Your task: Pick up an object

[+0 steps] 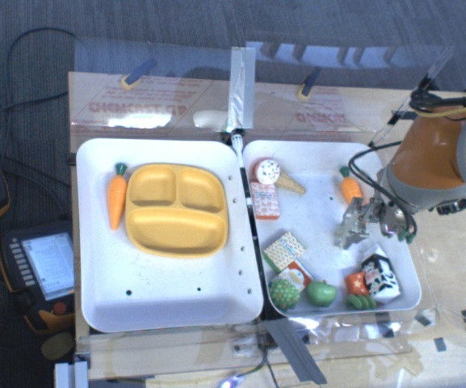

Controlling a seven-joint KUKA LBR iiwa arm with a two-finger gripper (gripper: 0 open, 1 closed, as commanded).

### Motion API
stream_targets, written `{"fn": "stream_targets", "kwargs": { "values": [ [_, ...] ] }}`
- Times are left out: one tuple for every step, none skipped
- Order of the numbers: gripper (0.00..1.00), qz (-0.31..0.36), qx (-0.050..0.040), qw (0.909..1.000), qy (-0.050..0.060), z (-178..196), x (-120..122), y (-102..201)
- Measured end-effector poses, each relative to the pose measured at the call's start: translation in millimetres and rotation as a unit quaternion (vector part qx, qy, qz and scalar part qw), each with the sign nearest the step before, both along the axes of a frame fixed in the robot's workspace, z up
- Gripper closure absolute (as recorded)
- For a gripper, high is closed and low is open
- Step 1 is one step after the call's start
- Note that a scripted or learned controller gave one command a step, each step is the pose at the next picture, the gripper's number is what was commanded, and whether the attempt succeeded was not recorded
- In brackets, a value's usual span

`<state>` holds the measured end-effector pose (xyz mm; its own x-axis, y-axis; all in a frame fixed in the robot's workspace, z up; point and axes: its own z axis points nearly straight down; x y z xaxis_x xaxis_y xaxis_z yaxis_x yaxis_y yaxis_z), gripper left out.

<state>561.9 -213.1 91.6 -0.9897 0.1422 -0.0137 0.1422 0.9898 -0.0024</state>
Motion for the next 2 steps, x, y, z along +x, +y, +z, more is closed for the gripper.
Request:
{"fn": "stream_targets", "kwargs": {
  "values": [
    [0.00, 0.000, -0.0003, 1.0000, -0.001, -1, 0, 0],
    [0.00, -0.011, 0.0008, 0.9999, 0.000, -2, 47, 22]
  ]
}}
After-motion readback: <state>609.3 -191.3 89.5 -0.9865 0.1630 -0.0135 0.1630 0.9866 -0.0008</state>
